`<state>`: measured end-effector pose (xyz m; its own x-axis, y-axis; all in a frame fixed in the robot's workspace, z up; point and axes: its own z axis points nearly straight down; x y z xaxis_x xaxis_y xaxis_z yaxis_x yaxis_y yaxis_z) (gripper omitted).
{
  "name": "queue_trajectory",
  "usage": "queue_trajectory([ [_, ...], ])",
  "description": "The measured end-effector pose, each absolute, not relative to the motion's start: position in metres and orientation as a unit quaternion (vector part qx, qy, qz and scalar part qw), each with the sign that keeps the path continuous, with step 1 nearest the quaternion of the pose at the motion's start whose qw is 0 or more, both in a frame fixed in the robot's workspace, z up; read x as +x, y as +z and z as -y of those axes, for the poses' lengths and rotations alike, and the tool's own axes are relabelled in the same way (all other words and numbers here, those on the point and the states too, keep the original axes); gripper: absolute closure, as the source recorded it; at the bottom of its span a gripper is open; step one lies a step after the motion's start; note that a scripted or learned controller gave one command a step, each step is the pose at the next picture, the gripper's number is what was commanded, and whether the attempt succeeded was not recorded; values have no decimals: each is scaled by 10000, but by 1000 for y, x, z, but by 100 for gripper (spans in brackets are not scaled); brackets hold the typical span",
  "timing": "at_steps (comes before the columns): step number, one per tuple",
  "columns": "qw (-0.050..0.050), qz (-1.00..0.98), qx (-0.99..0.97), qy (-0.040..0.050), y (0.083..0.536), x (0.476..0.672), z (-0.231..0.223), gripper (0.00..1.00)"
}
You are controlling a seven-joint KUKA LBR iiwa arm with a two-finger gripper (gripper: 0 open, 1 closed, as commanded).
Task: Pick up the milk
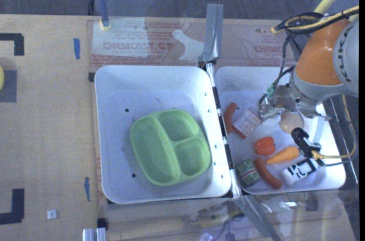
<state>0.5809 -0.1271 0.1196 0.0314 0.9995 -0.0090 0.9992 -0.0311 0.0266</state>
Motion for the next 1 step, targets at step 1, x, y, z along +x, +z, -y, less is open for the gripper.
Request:
queue_trajectory([
  [1, 0, -6311, 7757, 1, 184, 529, 86, 100],
])
